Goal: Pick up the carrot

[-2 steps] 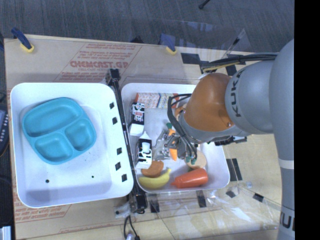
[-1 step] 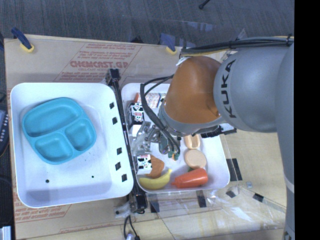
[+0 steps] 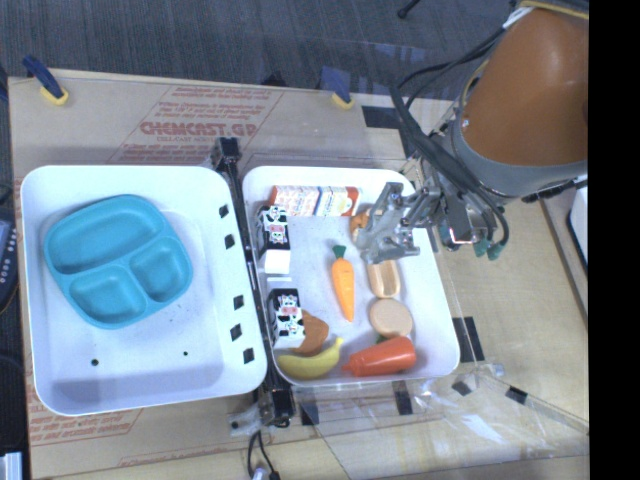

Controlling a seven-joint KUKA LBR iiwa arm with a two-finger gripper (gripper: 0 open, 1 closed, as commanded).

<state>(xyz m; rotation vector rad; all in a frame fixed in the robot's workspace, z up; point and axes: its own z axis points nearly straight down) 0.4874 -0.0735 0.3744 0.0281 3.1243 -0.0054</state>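
Approach step, nothing grasped yet. My end effector (image 3: 385, 236) hovers in upper right of right bin (image 3: 440, 308), just beside carrot top; cannot tell whether released or clenched. Carrot (image 3: 343, 283) lies flat mid-bin, green end toward far wall, tip toward banana (image 3: 308, 361), apart from end effector, down-left of it. Next move likely: shift left and toward near wall, centre over carrot body, descend, avoid bread roll (image 3: 384, 279) alongside
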